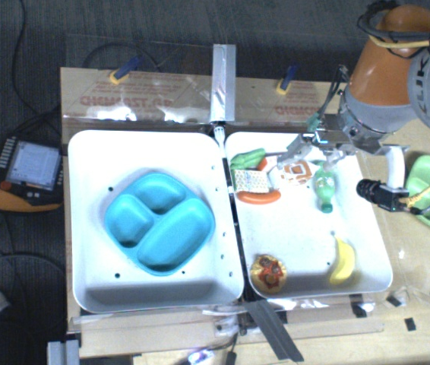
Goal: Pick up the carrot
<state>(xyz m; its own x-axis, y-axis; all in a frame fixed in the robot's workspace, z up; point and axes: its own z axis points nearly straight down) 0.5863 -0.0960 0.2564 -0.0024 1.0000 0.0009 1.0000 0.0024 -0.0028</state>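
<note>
Two bins sit side by side on the bench, the left bin (86, 204) touching the right bin (367, 234) along a shared middle wall. Taking the right bin as the landmark: a divided tray (159, 220) lies in the neighbouring bin, to its left. Inside the right bin, the carrot (258, 197) lies near the left wall toward the back, with a packet (250, 179) just behind it and a pepper (248, 159) behind that. A bottle (324, 187) lies mid-back, the gripper (311, 144) above the back edge. A banana (343, 261) rests in the front right corner, a pastry (269, 271) in the front left.
</note>
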